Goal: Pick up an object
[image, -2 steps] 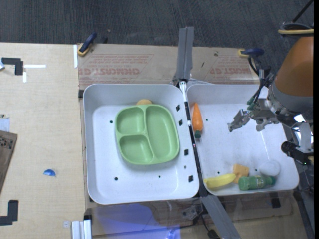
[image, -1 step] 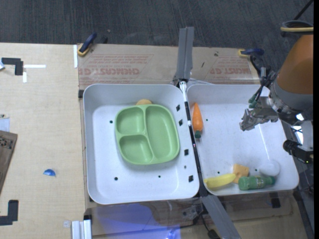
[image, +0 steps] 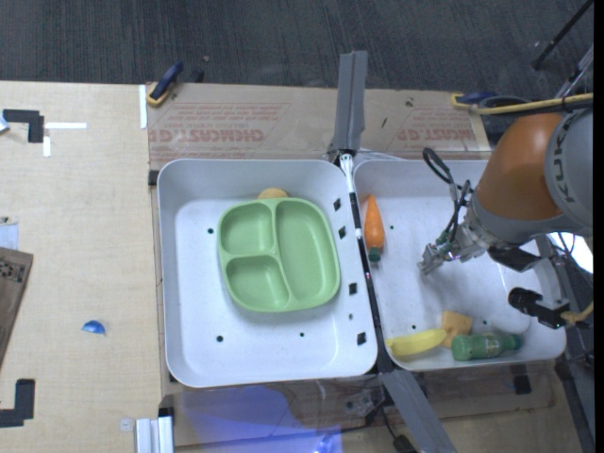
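- The gripper (image: 436, 259) hangs over the middle of the right bin (image: 406, 295), tips angled down and toward the camera's left. Honestly can't tell from up here how it's set, it's just a small grey tangle at this size. Nothing seems to be caught in it.
- The carrot (image: 374, 223) is off to the camera's left of the gripper and a bit further up the picture, lying along the bin's left wall. It's orange, tapered, point aimed away from the camera, with a dark greenish bit at the near end.
- The banana (image: 417, 343) is below the gripper in the picture, at the bin's near edge. Yellow, curved, lying flat.
- Just right of the banana sits a little tan-orange block (image: 457, 323), touching or nearly touching it.
- The bottle (image: 485, 345) is on its side next to those, down and to the right of the gripper. Green body, paler toward the right end.
- The gripper is apart from all four, over bare white floor.
- Way out on the camera's left of the gripper, the left bin (image: 189, 281) has a green plate (image: 279, 253) with three sections, slightly rotated. A bit of something yellow (image: 273, 193) pokes out behind its far edge.
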Robot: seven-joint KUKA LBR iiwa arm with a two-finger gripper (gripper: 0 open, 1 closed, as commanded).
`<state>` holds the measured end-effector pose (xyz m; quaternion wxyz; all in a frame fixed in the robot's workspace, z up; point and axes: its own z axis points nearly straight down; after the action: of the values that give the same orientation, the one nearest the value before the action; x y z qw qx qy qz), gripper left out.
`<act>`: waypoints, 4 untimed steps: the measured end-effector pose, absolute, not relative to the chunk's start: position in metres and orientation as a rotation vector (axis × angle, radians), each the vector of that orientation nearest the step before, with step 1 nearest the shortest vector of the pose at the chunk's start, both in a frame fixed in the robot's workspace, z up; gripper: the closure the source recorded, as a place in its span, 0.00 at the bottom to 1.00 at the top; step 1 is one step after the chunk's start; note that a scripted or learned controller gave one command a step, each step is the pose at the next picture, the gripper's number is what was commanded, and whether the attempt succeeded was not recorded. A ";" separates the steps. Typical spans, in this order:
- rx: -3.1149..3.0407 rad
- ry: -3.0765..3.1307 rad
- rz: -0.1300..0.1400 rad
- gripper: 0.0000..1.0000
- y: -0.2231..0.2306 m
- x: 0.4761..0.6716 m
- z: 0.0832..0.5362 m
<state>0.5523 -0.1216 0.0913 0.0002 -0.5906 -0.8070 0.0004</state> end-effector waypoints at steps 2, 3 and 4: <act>-1.991 -2.431 0.001 1.00 -0.087 0.503 0.191; -1.992 -2.430 0.001 0.00 -0.087 0.503 0.191; -1.634 -2.681 0.001 0.00 -0.125 0.477 0.111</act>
<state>0.4771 -0.1254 0.1106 0.0007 -0.5204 -0.8539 0.0003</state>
